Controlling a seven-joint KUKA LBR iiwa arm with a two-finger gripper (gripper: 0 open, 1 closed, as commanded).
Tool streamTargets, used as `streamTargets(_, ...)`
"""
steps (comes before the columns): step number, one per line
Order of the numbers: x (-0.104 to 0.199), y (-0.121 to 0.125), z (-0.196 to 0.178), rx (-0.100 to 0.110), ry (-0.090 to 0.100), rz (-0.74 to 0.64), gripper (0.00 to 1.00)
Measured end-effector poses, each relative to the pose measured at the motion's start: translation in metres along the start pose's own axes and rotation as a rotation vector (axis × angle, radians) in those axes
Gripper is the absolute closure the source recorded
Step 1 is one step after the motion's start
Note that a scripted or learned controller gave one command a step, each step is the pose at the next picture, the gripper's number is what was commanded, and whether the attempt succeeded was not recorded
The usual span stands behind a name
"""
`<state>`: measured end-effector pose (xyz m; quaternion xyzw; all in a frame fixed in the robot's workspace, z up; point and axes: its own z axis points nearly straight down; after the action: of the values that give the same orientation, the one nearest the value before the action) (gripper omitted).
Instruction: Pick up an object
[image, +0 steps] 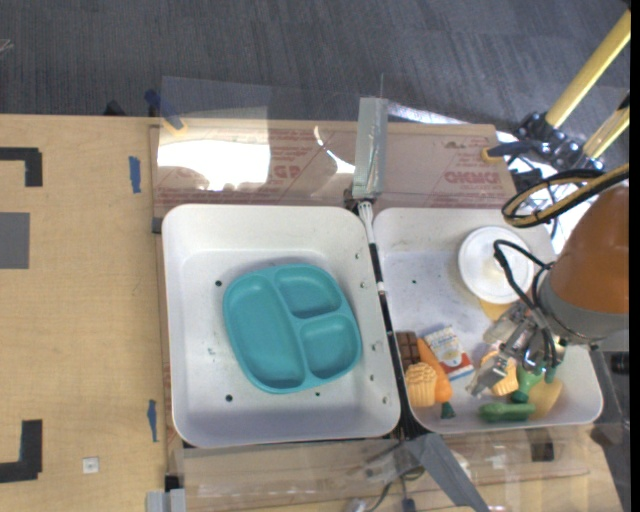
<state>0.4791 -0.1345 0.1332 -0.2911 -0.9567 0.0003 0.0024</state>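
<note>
Several toy foods lie along the front of the right bin (425, 260): a yellow corn cob (423, 383), a brown chocolate bar (407, 349), a white and orange packet (447, 346), a green vegetable (505, 409) and a yellow piece (546, 394). My gripper (500, 368) is down low in this bin's front right part. It sits right over a small yellow item, just above the green vegetable. The wrist and cables hide what lies beneath it. The orange band of the arm (600, 265) is at the right edge.
A white round cup (490, 262) stands at the back right of the right bin. The left bin (190, 300) holds a teal divided plate (291, 326). A raised rim (378, 300) separates the bins. Yellow poles and black cables (560, 190) are at the upper right.
</note>
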Motion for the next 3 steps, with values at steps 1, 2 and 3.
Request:
streamTargets(1, 0.015, 0.026, 0.046, -0.003, -0.007, 0.308, 0.00)
streamTargets(2, -0.009, 0.015, 0.046, -0.009, -0.006, 0.427, 0.00)
streamTargets(3, -0.032, 0.030, 0.046, -0.005, -0.006, 0.670, 0.00)
